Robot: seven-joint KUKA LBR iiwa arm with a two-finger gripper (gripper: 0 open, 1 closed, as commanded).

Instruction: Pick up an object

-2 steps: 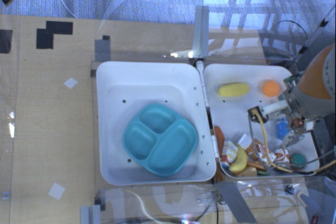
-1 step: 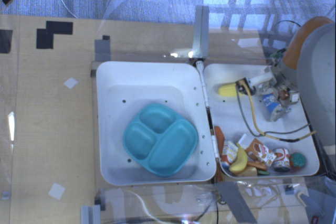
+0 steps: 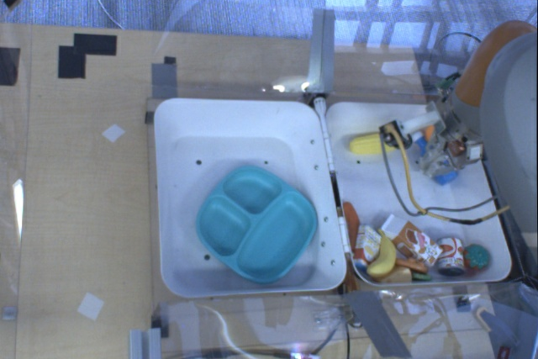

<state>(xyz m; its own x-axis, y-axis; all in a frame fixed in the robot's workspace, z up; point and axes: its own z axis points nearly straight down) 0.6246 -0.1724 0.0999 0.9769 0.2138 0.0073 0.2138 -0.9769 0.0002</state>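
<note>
Objects for picking lie in the right-hand shallow white bin [image 3: 418,206]; no single target is distinguishable. Going left to right: the left-hand shallow white bin [image 3: 181,181] holds a teal plastic divided plate [image 3: 256,223] with three compartments, resting flat towards the bin's 5 o'clock area. A grey upright post [image 3: 322,50] stands at 12 o'clock of the seam between the two bins. In the right bin, a yellow oblong plastic item [image 3: 366,145] lies at roughly 10 o'clock. Along the 6 o'clock edge sits a cluster: an orange carrot-like piece [image 3: 350,223] at the left wall, a yellow banana-shaped toy [image 3: 385,258], red-and-white printed packets [image 3: 418,244], and a small teal round item [image 3: 477,256] at the 4 o'clock corner. The two-finger gripper [image 3: 439,154] hangs over the bin's 2 o'clock area, just beside the yellow oblong item but apart from it; whether its fingers are spread or closed cannot be determined. A yellow-and-black cable [image 3: 403,181] loops down from it across the bin floor. The grey arm with orange band [image 3: 496,71] enters at 3 o'clock.
</note>
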